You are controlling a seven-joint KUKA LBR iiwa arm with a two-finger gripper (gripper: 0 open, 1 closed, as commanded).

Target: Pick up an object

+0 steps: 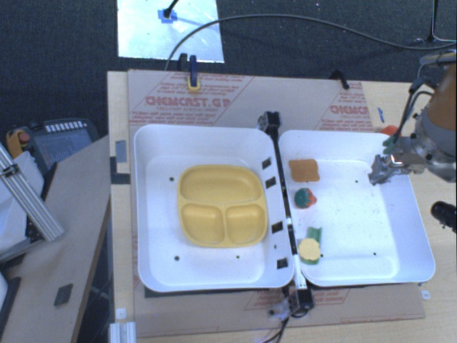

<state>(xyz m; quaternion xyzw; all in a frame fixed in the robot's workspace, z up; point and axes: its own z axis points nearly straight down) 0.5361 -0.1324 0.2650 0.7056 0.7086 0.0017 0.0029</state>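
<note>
Three small objects lie along the left side of the right bin (400,263): a brown toast-like slab (303,169), a red and green round piece (305,198), and a yellow disc with a green piece beside it (310,248). My gripper (383,168) hangs over the right bin's far right edge, well to the right of the brown slab. Nothing shows between its fingers. It is too small and side-on to tell how the fingers stand.
The left bin (153,191) holds a yellow three-compartment plate (221,204). A black divider strip (280,199) runs between the bins. Cables cross the dark floor behind the bench, and a grey side table (57,249) stands at the left.
</note>
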